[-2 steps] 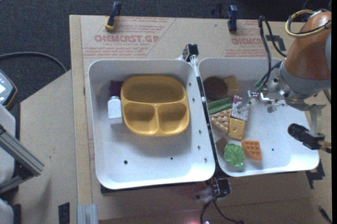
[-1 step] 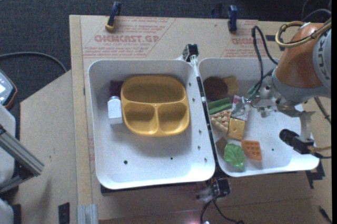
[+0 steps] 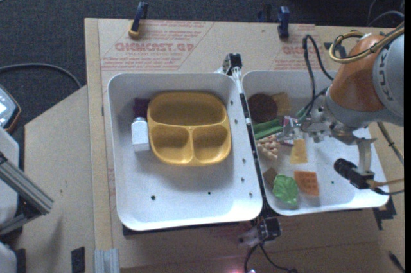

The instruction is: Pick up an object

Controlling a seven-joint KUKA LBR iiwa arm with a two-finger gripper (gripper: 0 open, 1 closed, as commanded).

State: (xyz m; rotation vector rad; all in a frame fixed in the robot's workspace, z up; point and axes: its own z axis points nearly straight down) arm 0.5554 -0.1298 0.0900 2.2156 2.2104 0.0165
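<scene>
A: Where is the arm?
B: It reaches in from the right edge, its gripper (image 3: 290, 130) low in the right bin (image 3: 334, 191), near that bin's left wall. Whether the fingers are apart or together, I cannot tell.
A: What lies there?
B: A brown round piece (image 3: 261, 106) toward the back-left corner, a green strip (image 3: 266, 128), a yellow wedge (image 3: 298, 151), an orange waffle (image 3: 307, 182) and a green leafy piece (image 3: 286, 189) toward the front edge.
A: The left bin (image 3: 186, 201)?
B: A yellow divided tray (image 3: 189, 127), a white bottle (image 3: 140, 134) touching its left side
</scene>
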